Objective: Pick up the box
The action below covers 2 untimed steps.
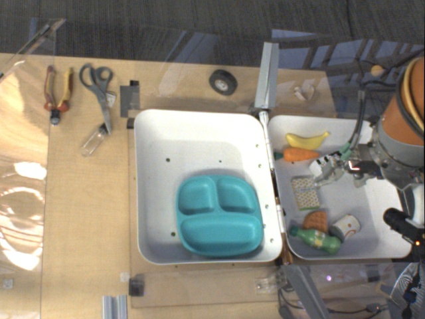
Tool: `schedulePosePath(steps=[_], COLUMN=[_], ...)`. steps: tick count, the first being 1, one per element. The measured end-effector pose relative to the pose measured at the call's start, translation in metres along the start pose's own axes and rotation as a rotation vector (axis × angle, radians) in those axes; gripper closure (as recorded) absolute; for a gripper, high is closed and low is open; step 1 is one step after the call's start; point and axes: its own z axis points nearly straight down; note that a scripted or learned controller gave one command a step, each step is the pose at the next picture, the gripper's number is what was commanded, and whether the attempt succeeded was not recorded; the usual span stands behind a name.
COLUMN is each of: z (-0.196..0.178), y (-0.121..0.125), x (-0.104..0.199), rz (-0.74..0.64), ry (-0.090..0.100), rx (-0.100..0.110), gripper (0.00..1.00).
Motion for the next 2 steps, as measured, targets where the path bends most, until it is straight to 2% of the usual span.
schedulePosePath(steps=[1, 2], z=[0.083, 0.176], y=[0.045, 0.043], x=[0.024, -0.005], rz=[-0.086, -0.044], ry=[0.0, -0.001], rx=[0.001, -0.008], gripper=[0.0, 0.0])
